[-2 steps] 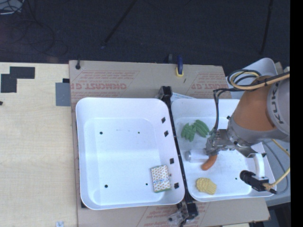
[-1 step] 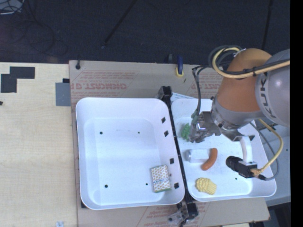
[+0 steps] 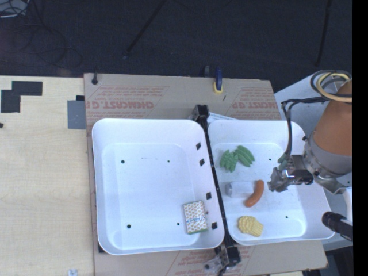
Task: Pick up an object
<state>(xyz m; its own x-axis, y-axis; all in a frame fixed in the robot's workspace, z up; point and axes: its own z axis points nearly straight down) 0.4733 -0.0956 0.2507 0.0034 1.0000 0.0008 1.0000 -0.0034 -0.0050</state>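
Observation:
The right bin (image 3: pixel 296 226) holds a green leafy toy (image 3: pixel 236 157), an orange-red sausage (image 3: pixel 255 193), a yellow corn cob (image 3: pixel 250 226) and a small clear piece (image 3: pixel 228 188). A patterned small box (image 3: pixel 195 217) lies in the left bin (image 3: pixel 115 154) near its front right corner. My gripper (image 3: pixel 278 181) hangs over the right bin, just right of the sausage's upper end. Nothing shows between its fingers.
The arm comes in from the right with cables looping above the wrist (image 3: pixel 299 105). A black divider clip strip (image 3: pixel 202 154) runs between the two bins. Both bins rest on a cardboard sheet (image 3: pixel 144 99).

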